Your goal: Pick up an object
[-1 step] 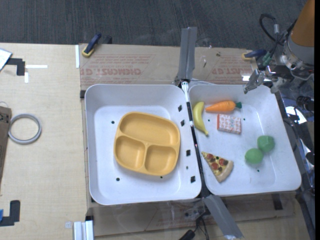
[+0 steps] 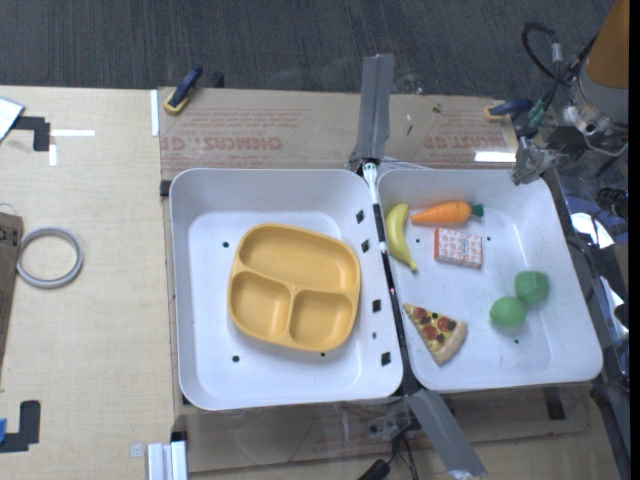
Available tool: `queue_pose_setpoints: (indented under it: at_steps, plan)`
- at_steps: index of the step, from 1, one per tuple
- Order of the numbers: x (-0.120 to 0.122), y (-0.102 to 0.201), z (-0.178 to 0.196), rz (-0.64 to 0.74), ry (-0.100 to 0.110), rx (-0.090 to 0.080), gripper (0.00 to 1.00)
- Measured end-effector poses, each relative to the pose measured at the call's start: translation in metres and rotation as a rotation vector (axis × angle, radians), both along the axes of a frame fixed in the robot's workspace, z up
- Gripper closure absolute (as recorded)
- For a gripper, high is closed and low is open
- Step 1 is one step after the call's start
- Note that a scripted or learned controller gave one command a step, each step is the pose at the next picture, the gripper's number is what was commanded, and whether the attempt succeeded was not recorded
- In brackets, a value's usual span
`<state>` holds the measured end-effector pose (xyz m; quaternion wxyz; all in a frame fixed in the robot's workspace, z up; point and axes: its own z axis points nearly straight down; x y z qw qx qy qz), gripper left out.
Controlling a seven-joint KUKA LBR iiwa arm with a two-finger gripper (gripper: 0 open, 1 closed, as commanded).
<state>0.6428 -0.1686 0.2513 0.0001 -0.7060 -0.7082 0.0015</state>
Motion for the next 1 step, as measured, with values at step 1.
queue_pose_setpoints:
  at_steps: [1]
  plan:
    - [0.0165,0.0517,0.0630,0.012,-0.002,0.000,1.00]
